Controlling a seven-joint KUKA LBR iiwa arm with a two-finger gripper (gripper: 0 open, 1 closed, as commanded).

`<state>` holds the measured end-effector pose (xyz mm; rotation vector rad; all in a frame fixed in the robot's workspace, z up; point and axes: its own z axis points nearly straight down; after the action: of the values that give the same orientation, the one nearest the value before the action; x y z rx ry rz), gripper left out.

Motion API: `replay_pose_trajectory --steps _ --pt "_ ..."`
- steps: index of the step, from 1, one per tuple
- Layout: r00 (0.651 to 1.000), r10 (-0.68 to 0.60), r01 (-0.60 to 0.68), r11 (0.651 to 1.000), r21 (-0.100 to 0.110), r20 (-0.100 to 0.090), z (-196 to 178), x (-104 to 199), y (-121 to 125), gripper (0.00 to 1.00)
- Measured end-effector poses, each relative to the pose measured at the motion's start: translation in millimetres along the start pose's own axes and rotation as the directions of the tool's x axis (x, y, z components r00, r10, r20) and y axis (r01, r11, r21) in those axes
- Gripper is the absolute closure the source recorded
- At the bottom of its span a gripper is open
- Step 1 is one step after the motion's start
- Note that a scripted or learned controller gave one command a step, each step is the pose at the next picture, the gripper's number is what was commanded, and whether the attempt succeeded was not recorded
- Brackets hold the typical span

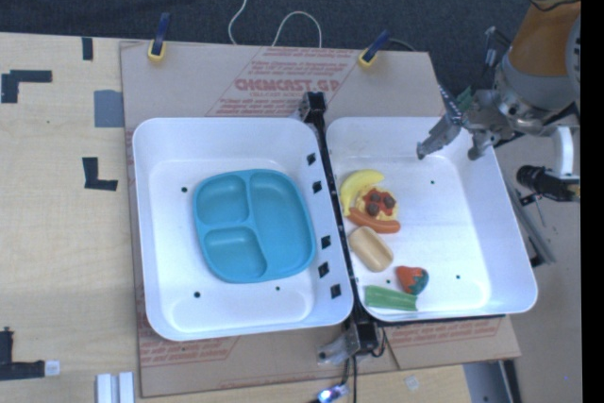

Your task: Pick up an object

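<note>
In the right bin [472, 231], several toy foods lie along its left side: a yellow banana [358, 185], a small dark red berry cluster [380, 200], an orange-red sausage [376, 223], a tan bread roll [370, 248], a red pepper [411, 278] and a green bean pod [390, 298]. My gripper [457, 141] hovers over the bin's far right corner, well apart from the food. Its two dark fingers are spread open with nothing between them.
The left bin [156, 203] holds a blue divided plate [253, 224]. A black divider strip [326, 203] runs between the bins. Yellow and blue clamps [159, 47] pin the cardboard sheet at the back. The arm's body [543, 42] stands at the right.
</note>
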<state>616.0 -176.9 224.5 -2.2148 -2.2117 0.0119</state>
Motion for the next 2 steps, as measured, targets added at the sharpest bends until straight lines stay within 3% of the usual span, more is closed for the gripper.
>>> replay_pose_trajectory --steps 1,2 --pt "1.000 -0.003 0.003 1.000 -0.011 0.002 -7 1 2 0.00" --pt "1.000 -0.003 0.003 1.000 -0.006 0.003 51 -4 10 0.00"
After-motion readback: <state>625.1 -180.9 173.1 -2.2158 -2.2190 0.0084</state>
